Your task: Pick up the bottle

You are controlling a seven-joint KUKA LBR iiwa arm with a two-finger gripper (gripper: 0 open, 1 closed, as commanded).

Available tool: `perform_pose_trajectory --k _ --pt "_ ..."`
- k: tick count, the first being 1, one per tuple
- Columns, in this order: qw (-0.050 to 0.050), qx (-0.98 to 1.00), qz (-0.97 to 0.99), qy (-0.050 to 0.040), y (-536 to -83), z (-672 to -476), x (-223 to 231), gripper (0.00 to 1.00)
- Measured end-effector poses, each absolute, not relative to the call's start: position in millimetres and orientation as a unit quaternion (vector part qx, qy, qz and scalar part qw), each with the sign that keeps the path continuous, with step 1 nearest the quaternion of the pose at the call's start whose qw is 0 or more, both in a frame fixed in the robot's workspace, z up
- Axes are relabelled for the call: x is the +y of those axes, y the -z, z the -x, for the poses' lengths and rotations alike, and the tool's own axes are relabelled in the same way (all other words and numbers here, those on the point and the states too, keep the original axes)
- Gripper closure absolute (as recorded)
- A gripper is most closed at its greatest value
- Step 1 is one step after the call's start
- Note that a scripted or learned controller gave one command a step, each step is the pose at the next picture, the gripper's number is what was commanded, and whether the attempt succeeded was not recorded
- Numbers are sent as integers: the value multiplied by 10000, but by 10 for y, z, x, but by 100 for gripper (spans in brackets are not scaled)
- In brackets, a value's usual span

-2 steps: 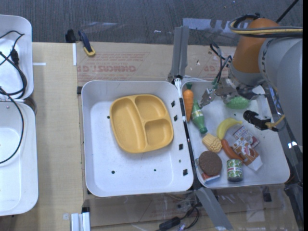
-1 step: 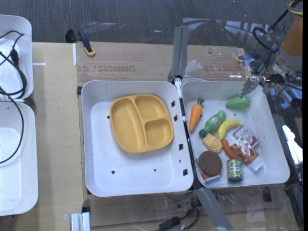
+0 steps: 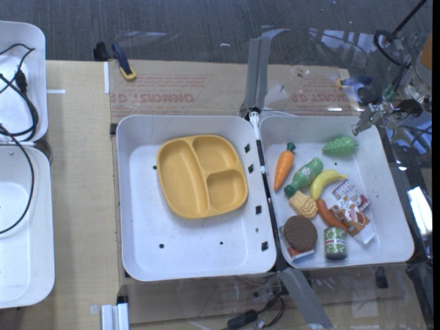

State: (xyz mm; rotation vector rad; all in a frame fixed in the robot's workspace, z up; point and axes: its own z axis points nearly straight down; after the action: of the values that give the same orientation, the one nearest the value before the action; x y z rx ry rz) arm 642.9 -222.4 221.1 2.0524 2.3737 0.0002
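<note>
The bottle (image 3: 304,176), green and lying on its side, rests in the right bin (image 3: 392,205) between the carrot (image 3: 283,167) and the banana (image 3: 326,182), touching the banana, with a corn cob (image 3: 303,203) just below. The tool (image 3: 375,117) hovers near the bin's far right corner, well apart from the bottle; whether it is apart or together, I cannot tell. Best to come down over the bottle's middle, closing across its narrow width and clear of the banana.

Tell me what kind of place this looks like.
Probably a robot lab test bench: two white bins side by side, toy food like a carrot and green bottle, and a gripper at right.
</note>
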Motion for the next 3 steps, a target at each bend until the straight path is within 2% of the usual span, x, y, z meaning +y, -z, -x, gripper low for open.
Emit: perform_pose_trajectory --k 1,2,3 --pt "138 7160 -6980 -65 -1386 -6639 -2193 0" --pt "11 7392 -6735 -1 -930 -6596 -1645 0" --pt "23 7396 -6731 -2 -1034 -6602 -1647 100"
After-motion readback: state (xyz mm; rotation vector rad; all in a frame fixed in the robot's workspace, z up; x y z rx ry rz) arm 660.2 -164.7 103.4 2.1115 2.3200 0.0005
